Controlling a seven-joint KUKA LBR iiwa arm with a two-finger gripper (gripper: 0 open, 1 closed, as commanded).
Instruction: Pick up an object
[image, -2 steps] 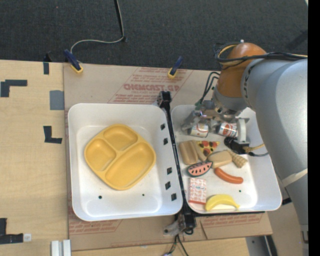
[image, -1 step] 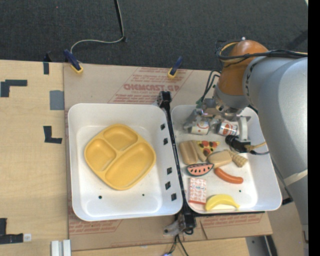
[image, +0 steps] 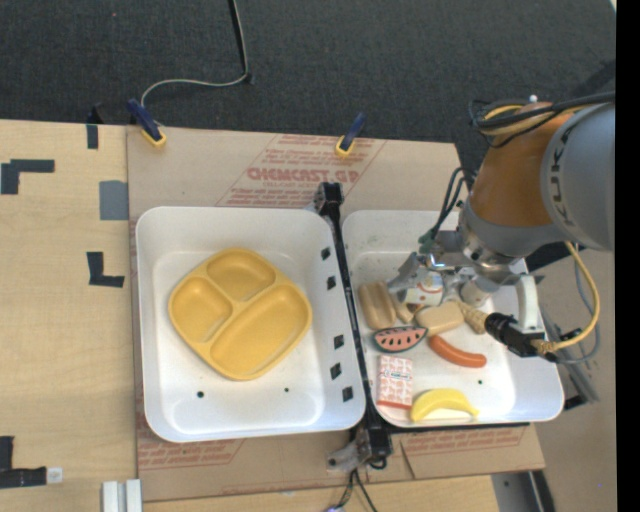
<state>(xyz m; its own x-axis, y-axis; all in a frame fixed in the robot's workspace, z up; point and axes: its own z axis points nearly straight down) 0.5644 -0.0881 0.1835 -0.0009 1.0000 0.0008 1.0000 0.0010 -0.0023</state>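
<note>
Above my two bins, the brown cardboard sheet (image: 290, 170) carries red print, "CHEMCAST GP", with smaller lines around it that I cannot make out (they run slanted). At five o'clock from it, the red-and-white packet (image: 395, 381) bears print too small to read.

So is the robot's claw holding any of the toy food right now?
Gripper: down in the right bin above the food; whether it grips anything cannot be told.
</note>
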